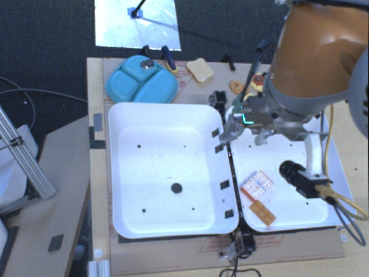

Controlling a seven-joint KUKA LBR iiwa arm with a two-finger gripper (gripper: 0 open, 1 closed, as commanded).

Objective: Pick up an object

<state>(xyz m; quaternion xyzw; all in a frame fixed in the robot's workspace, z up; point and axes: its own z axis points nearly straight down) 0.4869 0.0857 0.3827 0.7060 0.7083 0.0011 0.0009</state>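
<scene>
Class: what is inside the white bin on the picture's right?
In that bin, a patterned packet and a brown waffle-like piece lie near the front edge. The arm and end effector cover its back part, hiding anything there.

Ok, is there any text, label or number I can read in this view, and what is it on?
No text is legible anywhere.
Packet in the right bin: red and white print, too blurred to read.
Board under the bins: faint reddish print along its edges, too small to read.
</scene>
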